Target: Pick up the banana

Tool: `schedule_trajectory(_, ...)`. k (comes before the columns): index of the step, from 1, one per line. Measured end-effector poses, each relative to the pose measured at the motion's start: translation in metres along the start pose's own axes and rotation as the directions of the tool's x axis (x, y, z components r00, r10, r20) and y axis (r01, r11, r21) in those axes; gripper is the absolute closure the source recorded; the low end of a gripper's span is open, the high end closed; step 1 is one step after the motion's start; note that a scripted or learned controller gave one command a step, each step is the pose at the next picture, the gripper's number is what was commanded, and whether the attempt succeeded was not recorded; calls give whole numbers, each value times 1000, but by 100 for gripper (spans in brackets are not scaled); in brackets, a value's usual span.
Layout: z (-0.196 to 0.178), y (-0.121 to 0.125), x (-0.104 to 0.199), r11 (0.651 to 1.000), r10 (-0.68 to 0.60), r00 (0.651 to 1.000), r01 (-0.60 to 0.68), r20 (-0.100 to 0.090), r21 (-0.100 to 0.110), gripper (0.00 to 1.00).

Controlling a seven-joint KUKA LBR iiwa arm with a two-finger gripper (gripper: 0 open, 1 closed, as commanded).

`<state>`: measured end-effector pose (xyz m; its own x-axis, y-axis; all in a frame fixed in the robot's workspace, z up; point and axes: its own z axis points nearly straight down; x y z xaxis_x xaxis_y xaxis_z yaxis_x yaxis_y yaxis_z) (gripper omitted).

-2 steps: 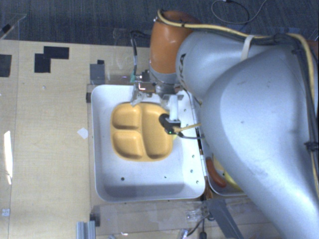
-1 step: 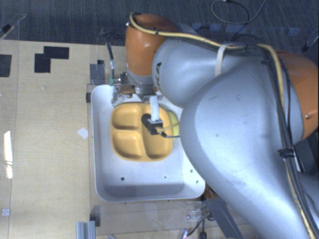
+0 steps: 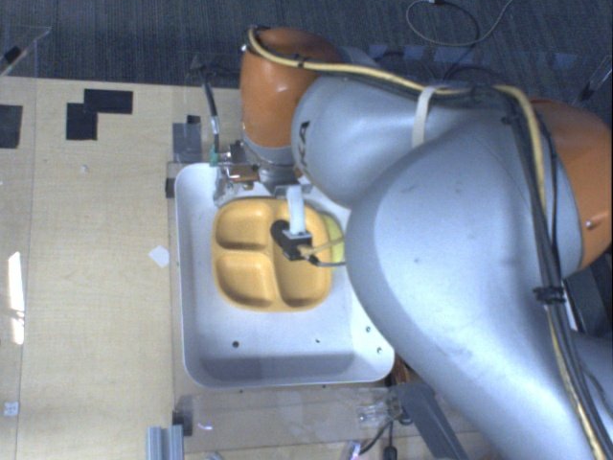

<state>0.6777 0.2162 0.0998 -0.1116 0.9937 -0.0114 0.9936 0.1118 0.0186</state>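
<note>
KUKA arm at the approach stage: the end effector (image 3: 238, 172) hangs low over the far left corner of the white bin (image 3: 278, 357), beside a yellow divided plate (image 3: 251, 257). Whether it is clenched or released cannot be told. A yellow-green sliver, likely the banana (image 3: 332, 230), lies off the plate's right edge, half under the arm. The next move probably calls for shifting toward the bin's right edge.

Probably robotics lab: grey-orange arm (image 3: 460, 247) over pale bench (image 3: 86, 276), black patches (image 3: 97, 111) at 10 o'clock, loose cables (image 3: 442, 19) on carpet (image 3: 144, 12) at 1 o'clock.
</note>
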Motion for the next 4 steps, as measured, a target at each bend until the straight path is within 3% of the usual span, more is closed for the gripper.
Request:
schedule_trajectory(1,2,-8,-13,976,-218,976,219,-21,9,0)
schedule_trajectory(4,4,-8,-13,976,-219,975,220,-21,10,0)
